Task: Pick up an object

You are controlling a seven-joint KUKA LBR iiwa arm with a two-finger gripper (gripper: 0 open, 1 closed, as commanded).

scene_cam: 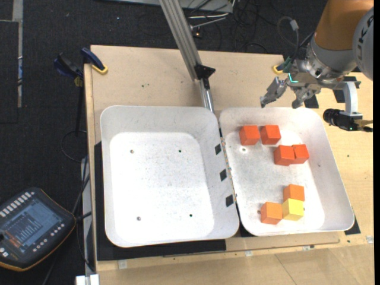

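Hovering pincer [289,97] spread apart, holding nothing.

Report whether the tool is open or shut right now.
Open. The tool hangs above the far rim of the right bin, its two fingers spread apart with nothing between them.

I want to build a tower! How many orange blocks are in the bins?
6, all in the right bin: two touching near the top, two touching in the middle, and two at the bottom beside a yellow block. None looks hidden.
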